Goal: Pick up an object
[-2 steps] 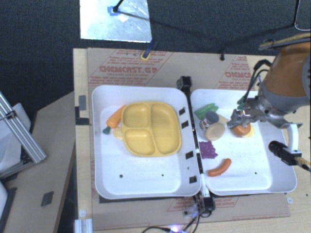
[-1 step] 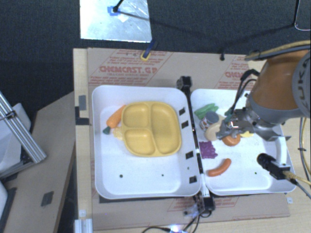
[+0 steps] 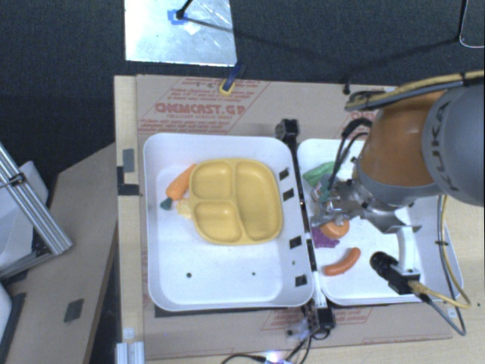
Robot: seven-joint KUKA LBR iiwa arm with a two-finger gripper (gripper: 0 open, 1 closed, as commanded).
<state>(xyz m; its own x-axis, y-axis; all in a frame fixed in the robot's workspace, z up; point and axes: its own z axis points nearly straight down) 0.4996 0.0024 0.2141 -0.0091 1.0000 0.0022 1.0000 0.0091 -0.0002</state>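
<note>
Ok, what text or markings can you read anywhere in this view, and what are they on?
"CHEMCAST. GP" in red on the brown masking paper behind the left bin.
Smaller red print beside it, and near the front edge: too small to read.
Letters on the arm: partly cut off, unreadable.

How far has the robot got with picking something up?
Nothing looks picked up yet. The gripper is down low in the right bin, over a purple and orange toy, but I can't tell if it has grabbed one. The sausage lies loose nearby. In the left bin, the carrot and yellow plate sit untouched. Lifting is left.
</note>
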